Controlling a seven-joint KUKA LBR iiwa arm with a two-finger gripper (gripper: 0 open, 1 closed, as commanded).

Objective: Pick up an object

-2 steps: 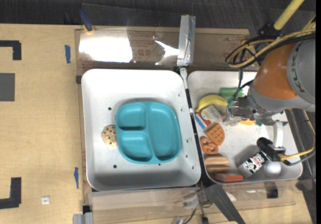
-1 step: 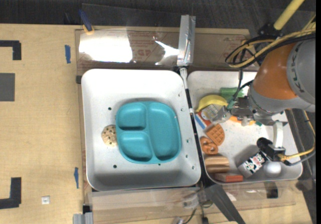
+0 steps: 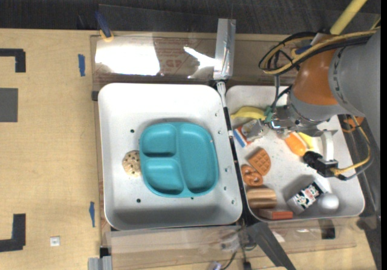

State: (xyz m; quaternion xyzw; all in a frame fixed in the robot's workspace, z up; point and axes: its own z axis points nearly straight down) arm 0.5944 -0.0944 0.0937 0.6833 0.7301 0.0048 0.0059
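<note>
one gripper sits low over the right bin, upper left area; finger state cannot be told. nearest object: banana, just left of it, long axis running left-right. waffle lies below.

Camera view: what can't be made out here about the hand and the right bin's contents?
- Hand: the wrist and cables above it hide its fingers; open or shut cannot be told.
- Banana: partly covered by the hand.
- Carton: print too small to read.
- Right bin: far corner hidden under the arm.
</note>
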